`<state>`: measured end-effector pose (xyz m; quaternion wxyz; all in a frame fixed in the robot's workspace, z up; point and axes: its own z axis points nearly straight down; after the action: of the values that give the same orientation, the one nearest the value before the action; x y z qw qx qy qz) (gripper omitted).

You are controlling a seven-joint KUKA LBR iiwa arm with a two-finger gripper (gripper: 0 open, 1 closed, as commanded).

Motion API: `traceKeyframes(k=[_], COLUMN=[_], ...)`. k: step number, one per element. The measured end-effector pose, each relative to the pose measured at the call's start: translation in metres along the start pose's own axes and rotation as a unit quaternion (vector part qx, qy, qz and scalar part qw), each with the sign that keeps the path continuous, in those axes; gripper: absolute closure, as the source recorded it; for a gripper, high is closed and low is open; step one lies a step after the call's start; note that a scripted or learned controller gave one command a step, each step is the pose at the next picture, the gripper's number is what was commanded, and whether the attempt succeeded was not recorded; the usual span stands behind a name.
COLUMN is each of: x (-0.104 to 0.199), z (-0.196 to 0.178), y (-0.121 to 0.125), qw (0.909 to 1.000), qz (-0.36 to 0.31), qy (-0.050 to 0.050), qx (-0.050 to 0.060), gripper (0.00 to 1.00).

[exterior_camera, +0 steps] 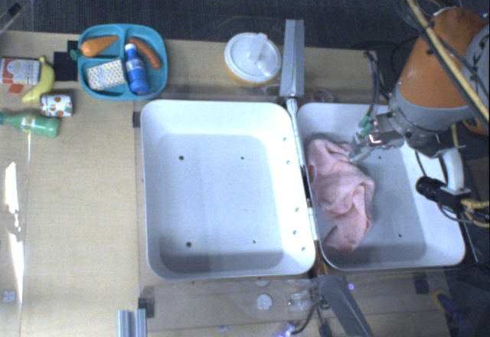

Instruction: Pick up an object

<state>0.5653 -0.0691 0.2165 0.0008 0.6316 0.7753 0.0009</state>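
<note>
the left bin (222, 190) sits at 9 o'clock of the right bin (406, 236). the arm (444, 67) reaches in at 2 o'clock. a pink cloth (341, 194) lies crumpled at the right bin's 9 o'clock side. the gripper (366, 145) touches the cloth's 1 o'clock edge; whether it pinches is unclear.

The light wooden bench (76, 213) carries two shallow white bins side by side: the left bin (222, 190) near centre, the right bin (406, 205) at three o'clock. Toward ten o'clock sit a blue divided tray (157, 48), a banana (40, 81), a small printed can (57, 105) and a green bottle (31, 124). A lidded yellow cup (253, 58) stands at twelve o'clock.
</note>
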Motion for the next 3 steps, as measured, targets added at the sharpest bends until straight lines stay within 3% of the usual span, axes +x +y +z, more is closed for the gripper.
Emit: traceKeyframes(k=[1, 2, 3], x=[0.000, -0.036, -0.036], z=[0.000, 0.122, 0.122], y=[0.000, -0.012, -0.012], qw=[1.0000, 0.9981, 0.9981], qz=[0.000, 0.061, 0.061], qy=[0.000, 0.000, 0.000], qx=[0.000, -0.001, -0.001], gripper=[0.00, 0.00, 0.00])
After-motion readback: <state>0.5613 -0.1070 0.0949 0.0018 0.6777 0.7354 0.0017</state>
